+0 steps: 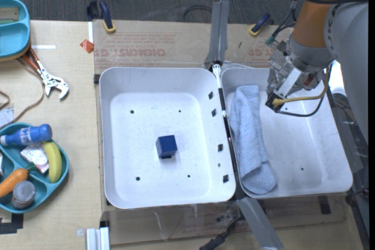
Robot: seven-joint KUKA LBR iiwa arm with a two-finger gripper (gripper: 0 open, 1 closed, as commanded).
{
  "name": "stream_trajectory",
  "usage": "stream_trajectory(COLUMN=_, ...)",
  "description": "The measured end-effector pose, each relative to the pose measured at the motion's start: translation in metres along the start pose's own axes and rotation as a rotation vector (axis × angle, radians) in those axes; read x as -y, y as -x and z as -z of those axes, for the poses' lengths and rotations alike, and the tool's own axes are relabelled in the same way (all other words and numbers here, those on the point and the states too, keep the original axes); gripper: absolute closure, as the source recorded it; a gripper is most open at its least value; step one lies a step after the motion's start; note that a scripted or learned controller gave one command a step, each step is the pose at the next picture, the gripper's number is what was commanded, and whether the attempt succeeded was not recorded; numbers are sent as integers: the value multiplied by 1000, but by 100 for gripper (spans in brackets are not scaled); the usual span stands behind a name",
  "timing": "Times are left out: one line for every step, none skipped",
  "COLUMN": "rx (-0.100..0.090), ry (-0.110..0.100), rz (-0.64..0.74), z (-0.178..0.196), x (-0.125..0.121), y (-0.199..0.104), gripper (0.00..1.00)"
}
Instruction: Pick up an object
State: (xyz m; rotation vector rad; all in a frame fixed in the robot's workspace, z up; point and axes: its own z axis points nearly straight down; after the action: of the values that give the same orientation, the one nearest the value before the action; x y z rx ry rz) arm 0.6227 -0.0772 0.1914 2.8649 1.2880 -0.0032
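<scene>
Blue cube [166, 146], camera view: you see it lying near the middle of the left bin [126, 132], clear of every wall. The jaws hang from the arm [310, 26] over the far part of the right bin [310, 152], well apart from the cube and across the bins' shared walls. You cannot tell whether the jaws stand wide or narrow. A pale blue towel [247, 132] lies along the right bin's left wall, between cube and jaws.

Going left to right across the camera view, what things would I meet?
Blue tray, blue block in the left bin, pale blue towel in the right bin, gripper.
</scene>
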Motion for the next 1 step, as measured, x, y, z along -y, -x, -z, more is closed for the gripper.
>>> stream_trajectory(rx=2, ry=-3, rz=-231, z=-42, x=-41, y=43, gripper=100)
